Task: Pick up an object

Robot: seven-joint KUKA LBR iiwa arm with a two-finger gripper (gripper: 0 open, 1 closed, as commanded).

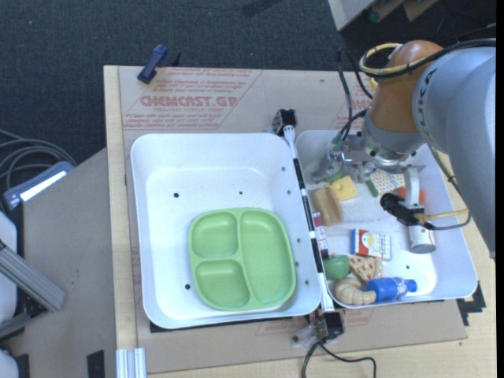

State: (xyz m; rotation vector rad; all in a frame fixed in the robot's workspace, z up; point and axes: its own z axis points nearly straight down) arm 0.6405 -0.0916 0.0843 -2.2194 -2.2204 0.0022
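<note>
The gripper [352, 162] is hovering low in the right bin [457, 278], just above a yellow cheese wedge [342, 188]; I cannot tell its state. A green divided plate [240, 258] is lying in the left bin [165, 172].

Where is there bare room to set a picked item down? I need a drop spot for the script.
The left bin has bare floor behind the green tray, toward its far wall, and a strip along its left wall. The right bin is crowded: yellow block, blue bottle and other items, with the gripper over its far end.
</note>
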